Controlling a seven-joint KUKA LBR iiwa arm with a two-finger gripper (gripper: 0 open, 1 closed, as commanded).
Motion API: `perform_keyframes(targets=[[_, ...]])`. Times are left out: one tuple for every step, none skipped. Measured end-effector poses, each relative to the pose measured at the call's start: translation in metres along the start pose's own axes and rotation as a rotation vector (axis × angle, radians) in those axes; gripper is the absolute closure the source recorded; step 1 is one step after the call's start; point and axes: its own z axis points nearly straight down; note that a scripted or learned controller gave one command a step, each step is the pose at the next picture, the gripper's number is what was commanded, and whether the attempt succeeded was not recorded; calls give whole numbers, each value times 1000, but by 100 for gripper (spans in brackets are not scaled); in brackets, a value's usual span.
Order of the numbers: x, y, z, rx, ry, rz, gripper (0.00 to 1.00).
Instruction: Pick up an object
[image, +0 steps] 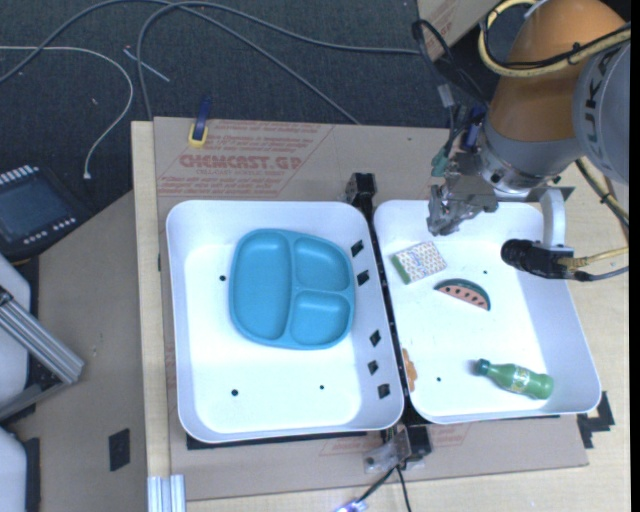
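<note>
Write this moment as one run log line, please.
gripper: above right bin's far left corner, holding nothing | nearest: packet | also: melon slice, bottle | left bin: blue tray

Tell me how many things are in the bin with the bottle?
3: a green bottle near the front, a watermelon slice in the middle, and a small packet farther back, under the gripper. The arm may hide more.
</note>
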Motion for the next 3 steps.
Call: perform_keyframes(targets=[[40,-29,1,0,0,0,100],[90,-56,22,2,0,0,100],[118,-91,36,4,-1,1,100]])
